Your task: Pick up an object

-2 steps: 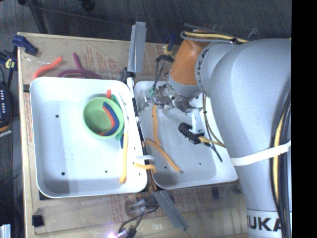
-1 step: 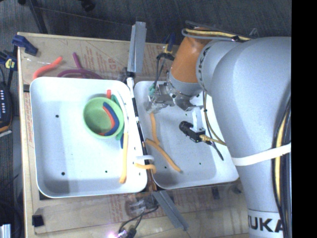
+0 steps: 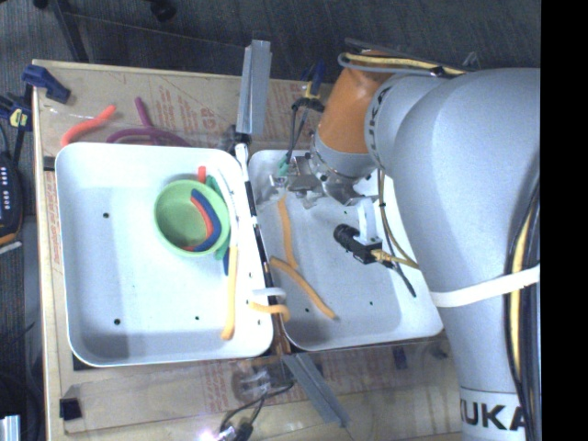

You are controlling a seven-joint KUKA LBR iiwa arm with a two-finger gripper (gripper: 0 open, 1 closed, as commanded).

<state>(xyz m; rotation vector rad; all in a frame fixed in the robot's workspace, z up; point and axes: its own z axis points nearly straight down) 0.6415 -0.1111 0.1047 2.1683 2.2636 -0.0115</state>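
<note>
**Operator:** Which step am I on, and where is the arm?

**Describer:** You are at the approach, and nothing is picked yet. The grey arm (image 3: 459, 200) reaches across the right-hand bin (image 3: 367, 301). Its gripper (image 3: 296, 180) hangs at that bin's upper left corner, close to the wall beside the left-hand bin (image 3: 119, 283). From this slanted overhead view you cannot tell whether the gripper is spread or closed. Nothing shows as held in it.

**Operator:** What could I pick up?

**Describer:** Nearest is a thin orange stick (image 3: 284, 232). It lies on the right-hand bin's floor, roughly parallel to its left wall, with its upper end just below the gripper. A second orange stick (image 3: 305, 288) lies diagonally near the same bin's lower left corner. A short yellow piece (image 3: 268, 308) bridges the two rims where the bins meet. In the left-hand bin, a green bowl (image 3: 170, 211) sits toward the upper right corner with red and blue pieces inside. A long yellow stick (image 3: 230, 292) lies along that bin's right wall.

**Operator:** What does the next move call for?

**Describer:** In my judgement, the nearest orange stick is your target. You would bring the gripper down over its upper end, with the jaws set across its width and clear of the bin wall. The stick looks thin and lies flat, so the descent must go almost to the floor or the grip will likely close on nothing. Then lift straight up.
</note>
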